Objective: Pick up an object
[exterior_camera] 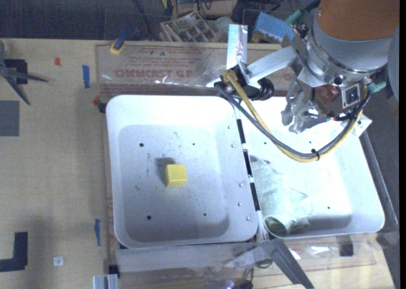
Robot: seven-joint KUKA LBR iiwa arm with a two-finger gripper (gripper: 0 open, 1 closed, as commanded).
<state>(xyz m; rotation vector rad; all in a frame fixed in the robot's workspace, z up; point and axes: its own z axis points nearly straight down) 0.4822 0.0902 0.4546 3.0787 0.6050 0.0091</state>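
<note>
While the arm [355,21] hangs over the right bin [365,180], reaching in from the right with its orange band at the top edge, the task reads as being at the approach step, with nothing lifted yet; that is a judgement from how things lie. Two white bins sit side by side on the bench [51,167], touching along a shared rim; the left bin [127,116] is bare but for one thing, and the right one carries the arm's shadowed wrist above its far half. A yellow and black cable [279,145] loops from the wrist down across the right bin and back up. At the near left corner of the right bin lies a white cloth [274,189], crumpled, with a rolled, greenish end [282,223] at the rim. The gripper [303,116] points down over the far part of the right bin, above bare floor; its fingers [295,116] look close together with nothing seen between them, but whether the jaws are parted or closed I cannot tell. The block [176,175], small and yellow, sits near the middle of the left bin, well apart from the gripper. Either thing could be the pick; the cloth is nearer, so the next move likely calls for a shift toward the near left corner and a descent; soft folds may slip, whereas the block would need travel across the rim.
</note>
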